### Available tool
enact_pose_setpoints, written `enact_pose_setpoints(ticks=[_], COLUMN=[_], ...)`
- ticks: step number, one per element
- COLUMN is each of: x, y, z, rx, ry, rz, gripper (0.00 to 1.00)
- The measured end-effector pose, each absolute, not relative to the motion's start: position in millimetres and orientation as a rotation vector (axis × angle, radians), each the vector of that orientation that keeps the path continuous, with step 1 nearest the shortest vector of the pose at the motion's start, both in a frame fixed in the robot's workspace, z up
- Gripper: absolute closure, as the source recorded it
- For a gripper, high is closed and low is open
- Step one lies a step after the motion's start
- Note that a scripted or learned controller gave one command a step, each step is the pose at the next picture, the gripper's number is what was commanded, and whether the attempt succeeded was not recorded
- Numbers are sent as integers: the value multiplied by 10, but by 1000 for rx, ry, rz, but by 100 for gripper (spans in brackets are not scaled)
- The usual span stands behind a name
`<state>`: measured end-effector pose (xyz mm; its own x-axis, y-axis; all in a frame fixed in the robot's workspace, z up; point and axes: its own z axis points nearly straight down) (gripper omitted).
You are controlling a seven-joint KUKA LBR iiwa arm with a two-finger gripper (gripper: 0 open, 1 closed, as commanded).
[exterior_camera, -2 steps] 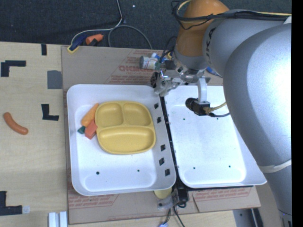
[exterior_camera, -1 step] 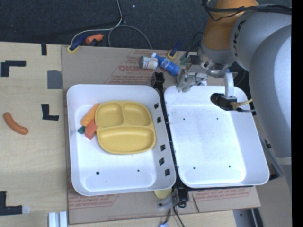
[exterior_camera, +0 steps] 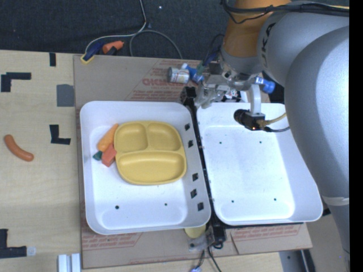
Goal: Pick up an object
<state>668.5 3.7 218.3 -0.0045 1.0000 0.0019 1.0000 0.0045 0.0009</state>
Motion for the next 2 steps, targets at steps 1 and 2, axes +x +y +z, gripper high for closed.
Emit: enact_pose_setpoints(ticks=[1, 2], x=[6670, 6662], y=[908, 2076], z=[1815, 1723], rx=[-2210, -2205], ry=[-2228, -2233], rz=[4, -3], gripper=[100, 100])
